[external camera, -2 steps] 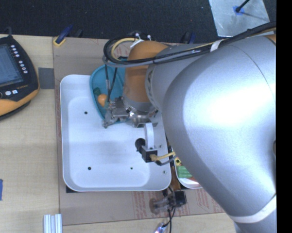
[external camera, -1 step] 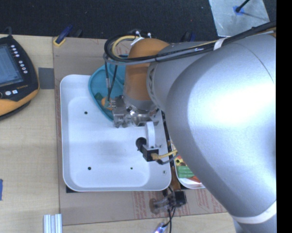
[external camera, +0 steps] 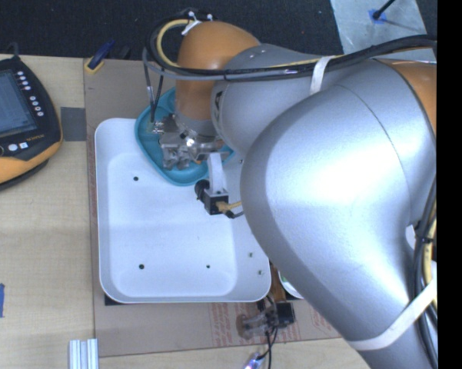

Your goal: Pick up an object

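From the camera view above the bench, we see the grey arm reaching in from the right and covering much of the scene, its orange band sitting just above the wrist. The gripper hangs low over the far end of the left white bin, directly above a teal object that lies against the bin's far wall. Only the object's curved edge shows around the wrist hardware, so we cannot tell its full shape.

We judge the teal piece to be light, smooth plastic, probably stiff and a little slippery, with a thin rim. That rim looks like the best place to take hold, since the broad curved surface would likely slide out of a pinch.

The metal parts of the gripper appear to touch or nearly touch the teal object, but the wrist blocks our line of sight. Whether the gripper is released, clenched, or grasping the teal object, we cannot tell.

A small black part juts from the arm beside the object.
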You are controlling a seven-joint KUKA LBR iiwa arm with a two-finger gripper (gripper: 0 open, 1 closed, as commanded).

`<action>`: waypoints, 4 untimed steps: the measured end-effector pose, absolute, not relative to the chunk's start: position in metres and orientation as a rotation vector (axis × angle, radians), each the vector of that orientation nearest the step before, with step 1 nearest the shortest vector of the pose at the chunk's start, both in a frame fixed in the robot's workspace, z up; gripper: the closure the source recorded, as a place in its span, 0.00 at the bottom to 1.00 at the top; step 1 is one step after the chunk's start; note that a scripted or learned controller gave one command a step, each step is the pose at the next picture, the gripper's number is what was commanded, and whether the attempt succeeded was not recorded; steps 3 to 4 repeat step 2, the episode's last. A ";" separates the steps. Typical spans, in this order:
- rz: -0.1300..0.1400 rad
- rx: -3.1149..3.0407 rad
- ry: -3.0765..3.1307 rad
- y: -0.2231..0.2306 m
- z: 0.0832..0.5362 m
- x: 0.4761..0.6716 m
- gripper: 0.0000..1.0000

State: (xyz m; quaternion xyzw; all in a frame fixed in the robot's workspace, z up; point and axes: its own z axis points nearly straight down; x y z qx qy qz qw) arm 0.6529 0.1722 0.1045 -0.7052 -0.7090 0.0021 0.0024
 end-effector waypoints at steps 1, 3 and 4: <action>0.011 -2.210 -2.223 0.172 0.105 0.652 0.00; 0.011 -2.209 -2.226 0.217 0.105 0.575 0.00; 0.011 -2.209 -2.226 0.217 0.105 0.575 0.00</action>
